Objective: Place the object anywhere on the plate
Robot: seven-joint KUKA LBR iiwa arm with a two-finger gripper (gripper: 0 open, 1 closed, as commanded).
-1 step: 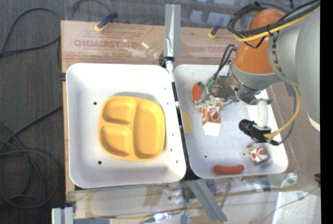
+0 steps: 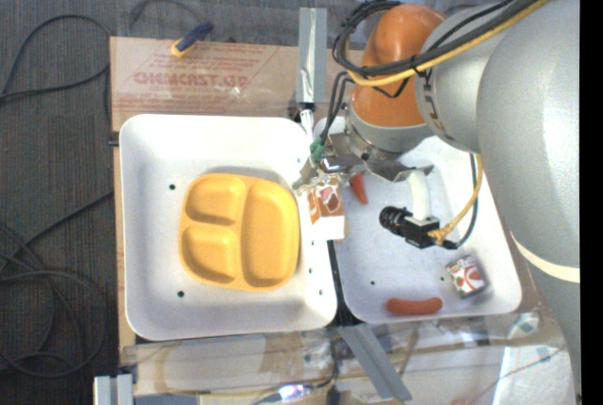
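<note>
Grey and bulky, the robot arm [image 2: 528, 111] with its orange band fills the right side, and we see it reach down over the seam between the two shallow white bins. Its gripper [image 2: 327, 179] is hidden beneath the wrist, so we cannot tell how it stands. Just below it, a small white-and-red printed carton [image 2: 325, 208] sits on the left bin's [image 2: 151, 299] right rim, just beside the yellow sectioned plastic plate [image 2: 241, 230] lying mid-bin. Along the right bin's [image 2: 377, 295] front edge we see an orange sausage-shaped piece [image 2: 414, 306]; a red-and-white can [image 2: 465, 276] rests near its front right corner.
</note>
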